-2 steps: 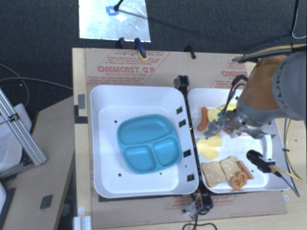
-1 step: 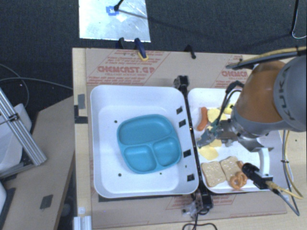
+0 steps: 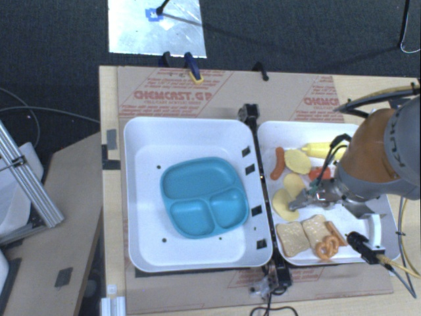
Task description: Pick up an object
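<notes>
My gripper [image 3: 297, 201] hangs low over the middle of the right bin [image 3: 284, 131], its dark fingers pointing left over a pale yellow slice [image 3: 284, 205]. Around it lie toy foods: a red sausage [image 3: 278, 162], a yellow chip-like piece [image 3: 297, 161], a yellow banana-like piece [image 3: 318, 150], an orange-red piece [image 3: 320, 174], two bread slices [image 3: 293, 237] [image 3: 314, 228] and a pretzel [image 3: 327, 246]. I see nothing clearly held between the fingers.
The left bin [image 3: 141, 143] holds a blue divided plate [image 3: 200, 196]. A black divider [image 3: 258, 176] runs between the bins. The grey and orange arm [image 3: 381, 157] covers the right bin's right side. A cardboard sheet [image 3: 171, 94] lies beneath the bins.
</notes>
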`<state>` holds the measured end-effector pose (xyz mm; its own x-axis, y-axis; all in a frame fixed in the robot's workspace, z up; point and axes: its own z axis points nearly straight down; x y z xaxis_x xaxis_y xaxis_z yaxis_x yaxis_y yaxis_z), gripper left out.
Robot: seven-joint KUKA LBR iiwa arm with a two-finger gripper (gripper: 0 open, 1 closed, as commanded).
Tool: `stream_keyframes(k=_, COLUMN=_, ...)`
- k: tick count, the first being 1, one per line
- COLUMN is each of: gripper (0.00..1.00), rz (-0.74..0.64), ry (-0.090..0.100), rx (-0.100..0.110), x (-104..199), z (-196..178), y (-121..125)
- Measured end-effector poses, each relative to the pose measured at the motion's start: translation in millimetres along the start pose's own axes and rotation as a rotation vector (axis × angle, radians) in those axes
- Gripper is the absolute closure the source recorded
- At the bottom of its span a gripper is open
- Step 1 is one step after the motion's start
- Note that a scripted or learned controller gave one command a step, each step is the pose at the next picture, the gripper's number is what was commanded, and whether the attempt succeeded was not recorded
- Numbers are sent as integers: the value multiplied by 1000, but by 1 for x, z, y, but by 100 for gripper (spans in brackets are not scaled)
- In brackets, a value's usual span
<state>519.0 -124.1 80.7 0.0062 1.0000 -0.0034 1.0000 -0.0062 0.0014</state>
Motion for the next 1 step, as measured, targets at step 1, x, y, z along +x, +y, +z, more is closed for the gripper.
stream_keyframes(k=1, gripper=0, rz=-8, ry=1, rx=-6, x=39, z=-6, y=-32)
